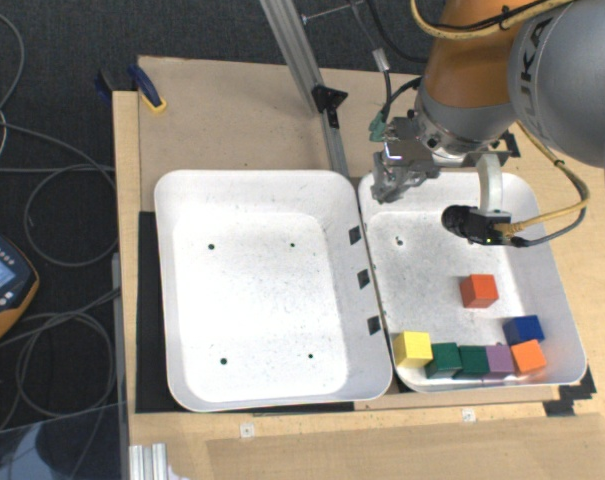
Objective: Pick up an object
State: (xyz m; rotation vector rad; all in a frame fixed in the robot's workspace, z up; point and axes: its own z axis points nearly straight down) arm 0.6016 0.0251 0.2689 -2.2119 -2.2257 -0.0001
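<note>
Hand (390, 184) low over right bin's (560, 298) far left corner, pointing down, finger state impossible to tell.

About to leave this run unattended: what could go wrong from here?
The end effector sits at the right bin's far-left corner, away from every block, so a descent here likely grabs nothing. The yellow, green, purple and orange blocks crowd the near wall, leaving little finger room.

Counter (232, 108): light wooden board, seen at a slant. Two shallow white bins sit on it side by side, touching at mid-frame: left bin (172, 268), right bin (557, 308). A blue-and-yellow clamp (147, 88) grips the counter's upper-left corner.
</note>
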